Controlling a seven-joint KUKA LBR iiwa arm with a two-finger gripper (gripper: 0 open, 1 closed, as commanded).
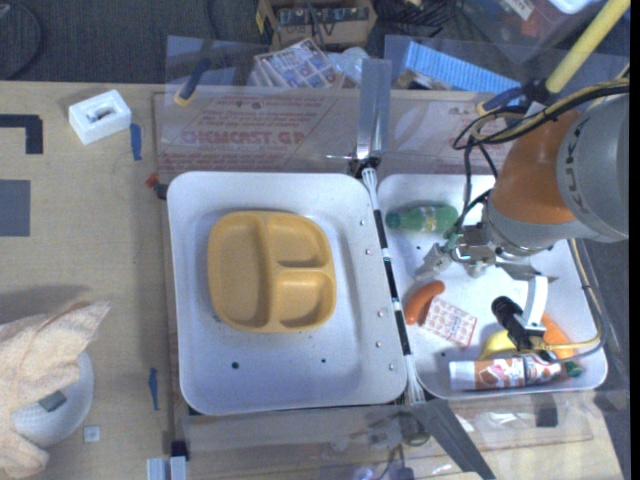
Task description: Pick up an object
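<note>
The right bin (590, 368) holds several objects. A green bottle (425, 217) lies on its side at the far left corner. An orange-red sausage-shaped piece (423, 302) lies by the left wall, next to a small red-patterned card (450, 323). Along the near wall lies a white and red tube (505, 372), with a yellow item (497, 343) and an orange item (557, 335) just behind it. My gripper (445, 256) hangs low over the middle of the bin, between the bottle and the sausage-shaped piece. I see nothing held in it.
The left bin (190, 368) carries a yellow divided plate (270, 268). A metal divider (385, 268) separates the bins. The arm's grey and orange body (560, 178) covers the right bin's far right corner. A clear wall stands behind both bins.
</note>
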